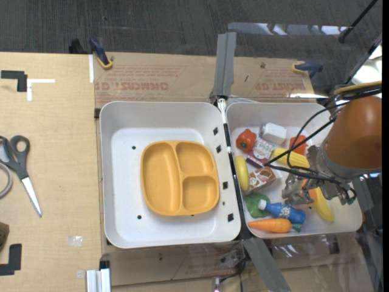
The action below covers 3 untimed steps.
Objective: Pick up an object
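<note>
Pincer (296, 191) hangs low in the right bin (358, 224), lower right of frame, over the toy pile. Can't tell its state, cables and metal blur together there. Nothing visibly gripped. Arm (358, 132) comes in from the right edge, its orange band above the wrist blocking part of the bin.

Likely targets sit right around it: banana (322, 208) just right, blue bottle (285, 212) just below, carrot (270, 225) along the bin's bottom wall, green toy (255, 202) to the lower left. Further up-left: small printed box (261, 177), yellow piece (242, 172) by the divider, corn (296, 159), red pepper (245, 139), white block (273, 130) near the top. Things are heaped touching each other, so a clean grab looks tricky; my guess is it's lining up on something in the bottom right cluster.

Left bin (115, 163), centre frame, carries one yellow divided plate (180, 177), three sections, lying flat, probably a drop spot or spare item.

Both bins rest on cardboard (158, 81) clamped at the top with blue clips (100, 52). Desk (48, 163) is pale wood, with scissors (23, 169) at the left edge and black tape marks (15, 78) upper left. Dark carpet (152, 11) runs across the top of frame.
</note>
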{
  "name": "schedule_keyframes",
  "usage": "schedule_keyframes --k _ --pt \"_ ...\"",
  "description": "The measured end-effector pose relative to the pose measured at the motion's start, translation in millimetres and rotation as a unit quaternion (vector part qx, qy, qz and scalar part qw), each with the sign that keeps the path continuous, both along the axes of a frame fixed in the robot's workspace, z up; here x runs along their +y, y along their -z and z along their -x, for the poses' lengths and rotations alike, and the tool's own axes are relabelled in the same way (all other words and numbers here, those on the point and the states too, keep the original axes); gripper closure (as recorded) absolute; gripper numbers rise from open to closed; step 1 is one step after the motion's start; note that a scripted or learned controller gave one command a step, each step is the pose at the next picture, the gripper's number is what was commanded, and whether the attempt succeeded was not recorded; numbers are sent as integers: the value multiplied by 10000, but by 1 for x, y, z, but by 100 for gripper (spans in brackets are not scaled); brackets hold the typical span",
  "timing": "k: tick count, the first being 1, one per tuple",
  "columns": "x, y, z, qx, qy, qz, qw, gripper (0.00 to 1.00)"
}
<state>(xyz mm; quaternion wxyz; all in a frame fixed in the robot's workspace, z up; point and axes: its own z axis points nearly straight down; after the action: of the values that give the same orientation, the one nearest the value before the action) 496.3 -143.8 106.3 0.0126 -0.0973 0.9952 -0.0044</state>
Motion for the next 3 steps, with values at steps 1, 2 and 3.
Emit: schedule_keyframes --k 1,2,3 --pt "0 -1 -2 -34 2 2 10000 0" --pt "1 -9 -3 -22 -13 -1 10000 100" --pt "2 -10 -4 -47 -11 -3 10000 0"
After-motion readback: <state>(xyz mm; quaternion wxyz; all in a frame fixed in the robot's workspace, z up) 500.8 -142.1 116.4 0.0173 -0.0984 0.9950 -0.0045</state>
